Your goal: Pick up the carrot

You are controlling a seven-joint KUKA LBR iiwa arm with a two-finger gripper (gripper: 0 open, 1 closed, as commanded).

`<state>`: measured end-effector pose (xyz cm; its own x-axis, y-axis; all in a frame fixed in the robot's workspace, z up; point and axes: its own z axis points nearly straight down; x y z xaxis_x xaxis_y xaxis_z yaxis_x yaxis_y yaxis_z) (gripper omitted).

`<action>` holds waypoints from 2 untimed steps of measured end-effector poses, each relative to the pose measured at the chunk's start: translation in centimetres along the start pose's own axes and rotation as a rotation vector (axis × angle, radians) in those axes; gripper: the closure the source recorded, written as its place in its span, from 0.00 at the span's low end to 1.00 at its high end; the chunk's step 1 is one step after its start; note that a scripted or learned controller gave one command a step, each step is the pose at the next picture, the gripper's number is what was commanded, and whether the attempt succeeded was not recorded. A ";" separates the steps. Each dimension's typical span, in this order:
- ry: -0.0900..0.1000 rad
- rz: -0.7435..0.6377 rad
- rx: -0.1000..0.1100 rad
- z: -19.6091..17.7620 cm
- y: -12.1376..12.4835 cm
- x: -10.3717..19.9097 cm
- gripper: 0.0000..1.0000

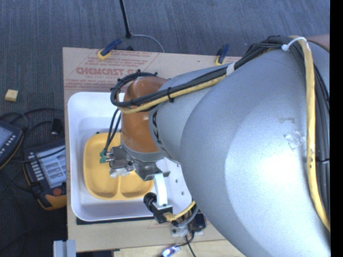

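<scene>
Your grey arm [257,149] reaches in from the right, its bulk covering the bench's right side. Its orange band [140,116] and wrist [134,162] point down over the left bin [75,143].

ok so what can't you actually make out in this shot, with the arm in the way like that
- Carrot: cannot be made out in the camera view; the arm covers most of the bench.
- Pincer: its fingers lie under the wrist, so open or shut cannot be told.
- Yellow tray in the left bin: its right part is covered by the wrist.
- Right bin: hidden beneath the arm.
- Printing on the cardboard: too blurred to read fully.
</scene>
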<state>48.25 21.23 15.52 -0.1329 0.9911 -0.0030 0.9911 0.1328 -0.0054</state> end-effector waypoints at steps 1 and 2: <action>-0.002 0.000 0.003 -0.9 0.0 0.0 1.00; -0.003 0.000 0.005 -1.8 -0.1 -0.1 1.00</action>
<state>48.20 21.15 17.33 -0.1332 0.9911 -0.0062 0.9910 0.1332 -0.0102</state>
